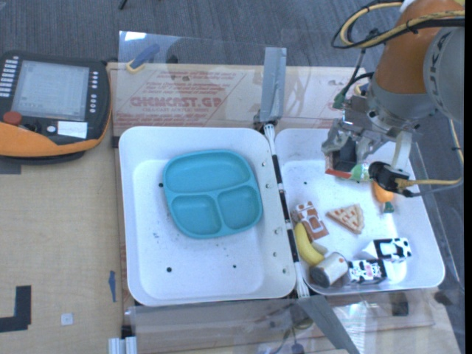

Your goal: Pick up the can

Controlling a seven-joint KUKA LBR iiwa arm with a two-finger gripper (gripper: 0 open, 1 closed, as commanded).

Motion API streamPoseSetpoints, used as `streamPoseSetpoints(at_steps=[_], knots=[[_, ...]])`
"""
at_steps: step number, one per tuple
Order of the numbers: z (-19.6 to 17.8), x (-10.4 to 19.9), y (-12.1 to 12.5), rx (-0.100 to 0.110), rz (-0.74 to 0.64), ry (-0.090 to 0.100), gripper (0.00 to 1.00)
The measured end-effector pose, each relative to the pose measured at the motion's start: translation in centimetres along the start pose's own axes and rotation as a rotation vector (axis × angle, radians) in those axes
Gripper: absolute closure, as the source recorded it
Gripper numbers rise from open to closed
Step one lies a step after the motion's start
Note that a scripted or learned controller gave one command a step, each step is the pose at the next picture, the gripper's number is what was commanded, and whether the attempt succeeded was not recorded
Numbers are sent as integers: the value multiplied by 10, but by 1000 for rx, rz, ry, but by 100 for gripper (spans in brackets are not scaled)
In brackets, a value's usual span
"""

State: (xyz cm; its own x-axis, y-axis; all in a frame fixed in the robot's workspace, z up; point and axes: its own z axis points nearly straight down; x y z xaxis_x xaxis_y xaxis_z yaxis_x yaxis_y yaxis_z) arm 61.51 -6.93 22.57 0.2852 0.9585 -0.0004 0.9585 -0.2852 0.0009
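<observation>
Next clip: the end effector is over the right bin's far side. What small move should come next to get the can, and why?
Probably travel toward the bin's near edge: the end effector hangs over the far part of the right bin, while the can lies on its side by the near rim, beside the banana.

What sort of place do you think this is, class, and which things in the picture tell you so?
Most likely a robotics lab or test bench. A grey and orange robot arm reaches over two white bins, one holding toy food such as a banana and a can, and a robot control pendant lies beside them.
</observation>
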Motion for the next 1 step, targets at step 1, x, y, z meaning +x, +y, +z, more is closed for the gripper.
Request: streamPoseSetpoints(at_steps=[1], knots=[[15,-13,58,2,91,-1,100]])
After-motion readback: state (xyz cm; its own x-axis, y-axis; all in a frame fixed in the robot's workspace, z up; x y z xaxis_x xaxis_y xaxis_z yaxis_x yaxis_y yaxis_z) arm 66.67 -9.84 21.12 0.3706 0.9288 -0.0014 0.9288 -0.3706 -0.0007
